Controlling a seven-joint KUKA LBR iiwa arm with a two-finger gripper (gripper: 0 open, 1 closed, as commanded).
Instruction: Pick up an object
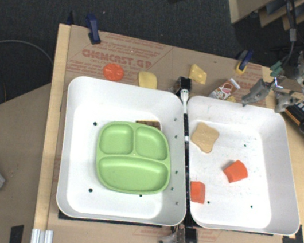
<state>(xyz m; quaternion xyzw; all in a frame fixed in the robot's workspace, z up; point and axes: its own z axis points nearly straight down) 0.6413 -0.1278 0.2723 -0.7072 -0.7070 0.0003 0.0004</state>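
The right bin [271,139] holds a tan bread-shaped piece [204,137] near its left wall, an orange block [236,171] in the middle and a red-orange block [197,192] at the front left. My gripper [267,96] hangs at the bin's far rim, toward its right corner, well away from all three pieces. Its fingers [254,94] stand open with nothing between them. The left bin [85,106] carries a green divided plate [133,157], with a brown scrap [149,123] peeking out behind it.
Loose items lie on the cardboard behind the bins: an orange disc [113,72], a pale yellow piece [147,80], a yellow wedge [198,73], a small packet [224,90] and a black object [183,84]. Blue clamps [92,29] hold the board's far edge.
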